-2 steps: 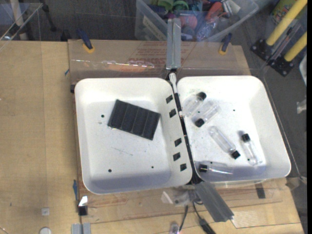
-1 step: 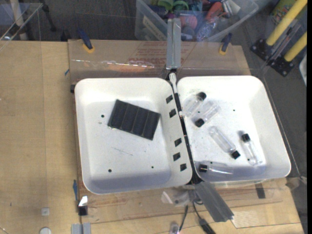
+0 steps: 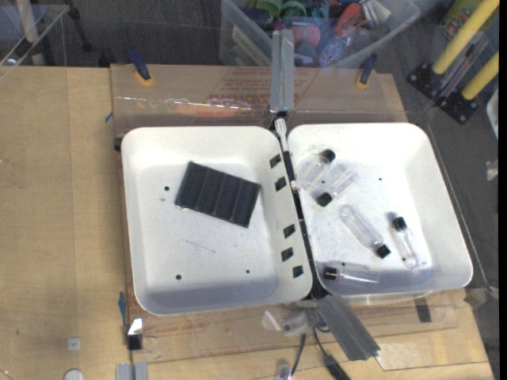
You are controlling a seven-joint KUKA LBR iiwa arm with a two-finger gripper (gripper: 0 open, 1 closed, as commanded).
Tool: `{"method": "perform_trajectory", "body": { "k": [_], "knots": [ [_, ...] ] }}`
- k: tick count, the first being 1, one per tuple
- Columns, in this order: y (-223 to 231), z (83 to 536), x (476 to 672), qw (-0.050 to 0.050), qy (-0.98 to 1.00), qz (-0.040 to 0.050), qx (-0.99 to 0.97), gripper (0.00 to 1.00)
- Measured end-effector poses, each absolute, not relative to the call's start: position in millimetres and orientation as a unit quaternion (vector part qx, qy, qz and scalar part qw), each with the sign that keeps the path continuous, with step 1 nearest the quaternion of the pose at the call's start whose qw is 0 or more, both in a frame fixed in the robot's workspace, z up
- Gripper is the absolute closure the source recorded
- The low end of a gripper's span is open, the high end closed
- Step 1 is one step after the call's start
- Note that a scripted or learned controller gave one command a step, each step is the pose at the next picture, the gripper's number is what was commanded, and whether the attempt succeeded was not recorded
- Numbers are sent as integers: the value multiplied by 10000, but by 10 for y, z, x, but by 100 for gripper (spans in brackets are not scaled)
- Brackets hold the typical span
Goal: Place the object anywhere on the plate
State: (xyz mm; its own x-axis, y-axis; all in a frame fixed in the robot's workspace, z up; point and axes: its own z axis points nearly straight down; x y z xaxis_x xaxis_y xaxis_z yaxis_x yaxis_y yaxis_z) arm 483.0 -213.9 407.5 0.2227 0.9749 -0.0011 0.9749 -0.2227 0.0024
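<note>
A pale wooden bench [image 3: 55, 212] is seen under even indoor light. A cardboard sheet [image 3: 238, 89] is held at its far edge by 2 clamps [image 3: 141, 74]. Behind it, a clear plastic tub [image 3: 317, 14] is filled with colourful toys. At upper right, yellow tubes [image 3: 475, 22] are leaned over dark grey floor [image 3: 483, 180].

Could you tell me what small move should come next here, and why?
Probably bring the arm over the right white bin toward one clear plastic vial with a black cap, since the vials all lie there while the dark ribbed rectangular plate in the left white bin bears nothing.
</note>
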Motion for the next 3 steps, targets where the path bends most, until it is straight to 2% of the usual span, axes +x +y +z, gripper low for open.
{"method": "perform_trajectory", "body": {
  "k": [1, 2, 3],
  "knots": [
    [-2152, 4177, 4835, 28, 6228, 8, 7824, 100],
    [-2152, 4177, 4835, 27, 6228, 7, 7824, 0],
    [-2167, 4280, 4840, 42, 6220, 12, 7830, 100]
  ]
}}
